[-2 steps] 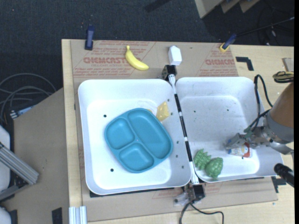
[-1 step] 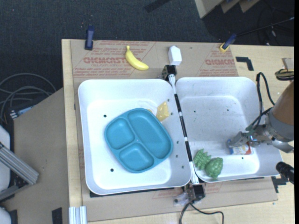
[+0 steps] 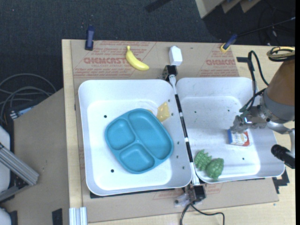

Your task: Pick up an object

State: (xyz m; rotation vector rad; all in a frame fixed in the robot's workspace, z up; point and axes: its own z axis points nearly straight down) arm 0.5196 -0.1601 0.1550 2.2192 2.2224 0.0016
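Glossy blue plastic tray (image 3: 138, 140)

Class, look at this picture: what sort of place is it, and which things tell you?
Probably a robotics lab: an arm over two white bins on a cardboard-topped bench, with loose cables.

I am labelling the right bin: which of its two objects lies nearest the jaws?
The small blue-and-red packet, directly under the gripper. The green toy sits apart, at the bin's front edge.
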